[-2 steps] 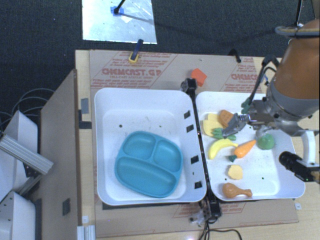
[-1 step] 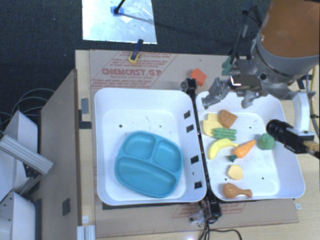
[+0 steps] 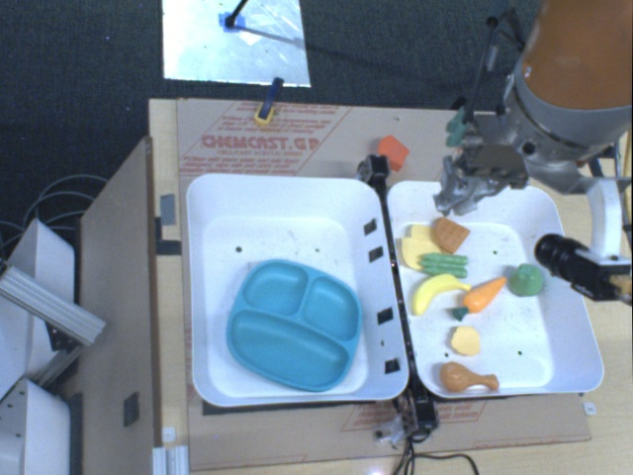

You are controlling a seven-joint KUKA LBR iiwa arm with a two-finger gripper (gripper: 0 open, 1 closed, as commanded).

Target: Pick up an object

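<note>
Camera view looks down on two shallow white bins side by side on a bench. The left bin (image 3: 213,265) bears a light blue divided tray (image 3: 294,323), rounded at the corners, with three compartments, lying toward the near side of the bin.

The right bin (image 3: 574,364) carries a scatter of toy food. Toward the far left of it lies a brown waffle-like piece (image 3: 450,235) with a grid on its face, tilted, touching a pale yellow wedge (image 3: 416,246) on its left. Just nearer than those sits a green bean pod bundle (image 3: 443,263), lying crosswise. Nearer again, a yellow banana (image 3: 436,291) curves from left to right, and just to its right an orange carrot (image 3: 482,296) with a dark green stub points up to the right. A green, lumpy round vegetable (image 3: 527,279) sits to the right of the carrot's tip. Nearer the viewer lie a small pale yellow round piece (image 3: 465,340) and, near the front wall, a brown chicken drumstick (image 3: 465,377) lying flat.

The grey arm with its orange band reaches in from the upper right. The gripper (image 3: 453,201) hangs over the far left corner of the right bin, just beyond the waffle piece; whether its fingers are spread or closed I cannot tell, and nothing is seen between them.

An orange block (image 3: 394,151) rests on the bench beyond the bins.
</note>
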